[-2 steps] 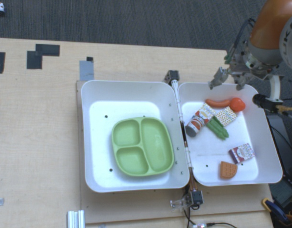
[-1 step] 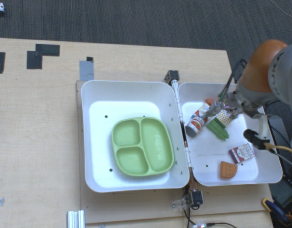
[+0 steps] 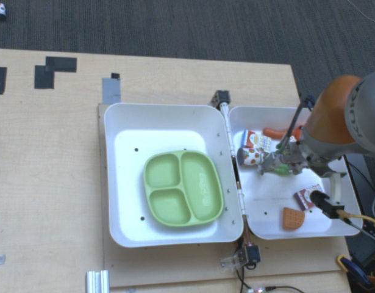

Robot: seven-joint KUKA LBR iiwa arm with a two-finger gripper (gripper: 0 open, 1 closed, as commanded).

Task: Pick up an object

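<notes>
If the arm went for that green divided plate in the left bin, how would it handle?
The green divided plate looks like moulded plastic, so probably stiff and light for its size. It lies flat on the left bin floor, so it is unlikely to roll or tip. Its low rounded rim and smooth surface could make it slip, and a push would likely just slide it.

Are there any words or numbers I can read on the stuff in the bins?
No words or numbers can be read.
Small carton, red and white, in the right bin: its print is too blurred to read.
Small packet, red and white: too small to read.
Green plate in the left bin: no writing.
</notes>
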